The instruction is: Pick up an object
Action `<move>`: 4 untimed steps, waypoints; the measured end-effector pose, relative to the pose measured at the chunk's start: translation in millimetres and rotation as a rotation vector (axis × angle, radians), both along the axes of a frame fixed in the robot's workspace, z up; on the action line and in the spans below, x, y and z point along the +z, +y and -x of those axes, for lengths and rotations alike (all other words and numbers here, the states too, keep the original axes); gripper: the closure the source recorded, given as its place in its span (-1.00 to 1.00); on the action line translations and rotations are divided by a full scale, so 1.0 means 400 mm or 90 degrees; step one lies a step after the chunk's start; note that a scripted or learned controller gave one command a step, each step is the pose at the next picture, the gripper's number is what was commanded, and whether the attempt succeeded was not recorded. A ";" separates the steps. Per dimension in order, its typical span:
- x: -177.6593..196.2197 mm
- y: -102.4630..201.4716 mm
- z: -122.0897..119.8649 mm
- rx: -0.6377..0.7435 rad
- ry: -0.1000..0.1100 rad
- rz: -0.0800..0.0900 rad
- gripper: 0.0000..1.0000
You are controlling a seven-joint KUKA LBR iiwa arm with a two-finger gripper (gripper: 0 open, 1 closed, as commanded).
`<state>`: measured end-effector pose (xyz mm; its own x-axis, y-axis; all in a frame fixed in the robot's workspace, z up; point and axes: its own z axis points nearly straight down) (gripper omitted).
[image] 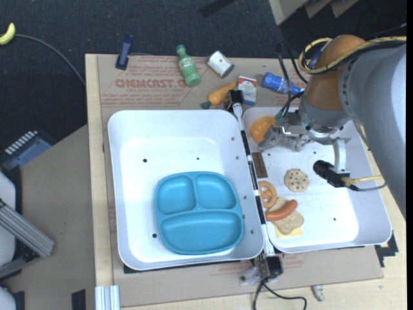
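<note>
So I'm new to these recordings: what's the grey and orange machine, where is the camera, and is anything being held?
The grey and orange thing is a robot arm reaching in from the right; its job is to pick up an object. One fixed camera looks down at a slant on two white bins. The left bin has a blue divided plate. The right bin has toy food: an orange, a cookie, a pretzel, a hot dog and toast. The gripper hangs over the right bin's top end, beside the orange; I see nothing held. Behind the bins lie a green bottle, a can and other small items.
</note>
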<state>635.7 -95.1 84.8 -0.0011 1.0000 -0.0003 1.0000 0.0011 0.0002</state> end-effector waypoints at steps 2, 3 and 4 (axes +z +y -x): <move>0.032 -0.159 0.194 -0.001 -0.005 0.001 1.00; 0.032 -0.159 0.195 -0.001 -0.005 0.001 -1.00; -0.002 -0.094 0.214 0.000 0.002 -0.001 -1.00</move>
<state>550.1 -132.6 84.1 -0.0009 1.0000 0.0014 1.0000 0.0009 -0.0022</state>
